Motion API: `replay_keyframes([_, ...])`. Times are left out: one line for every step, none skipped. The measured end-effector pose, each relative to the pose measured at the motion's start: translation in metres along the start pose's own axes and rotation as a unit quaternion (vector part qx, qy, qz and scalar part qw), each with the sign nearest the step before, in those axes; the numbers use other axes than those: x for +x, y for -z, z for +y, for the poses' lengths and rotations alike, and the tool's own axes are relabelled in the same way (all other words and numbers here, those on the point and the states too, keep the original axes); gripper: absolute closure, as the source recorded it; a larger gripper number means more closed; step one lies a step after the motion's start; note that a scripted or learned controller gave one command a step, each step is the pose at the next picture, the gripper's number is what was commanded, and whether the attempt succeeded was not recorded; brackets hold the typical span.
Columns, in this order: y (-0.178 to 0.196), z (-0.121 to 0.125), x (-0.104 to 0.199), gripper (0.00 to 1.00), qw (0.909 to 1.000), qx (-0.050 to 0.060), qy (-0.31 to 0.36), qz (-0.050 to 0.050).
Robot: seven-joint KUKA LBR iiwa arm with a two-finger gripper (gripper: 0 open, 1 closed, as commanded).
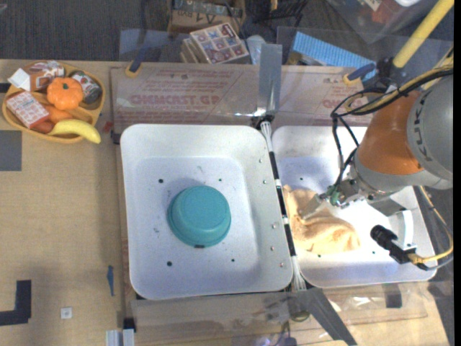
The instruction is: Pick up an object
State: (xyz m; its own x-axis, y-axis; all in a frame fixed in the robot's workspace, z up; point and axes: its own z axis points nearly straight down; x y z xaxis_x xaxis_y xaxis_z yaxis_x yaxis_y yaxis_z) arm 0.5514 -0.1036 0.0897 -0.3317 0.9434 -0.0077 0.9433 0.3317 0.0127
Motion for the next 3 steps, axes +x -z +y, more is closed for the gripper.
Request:
replay_keyframes([0.093,0.019,0.061,0.0,0.9996,0.007,0.025,0.004])
replay_keyframes([0.093,-0.059,0.035,0.0,0.9969,0.009,-0.077,0.005])
replay_keyframes([0.002,-0.073,-0.016,0.0,0.9957,0.001,-0.092,0.003])
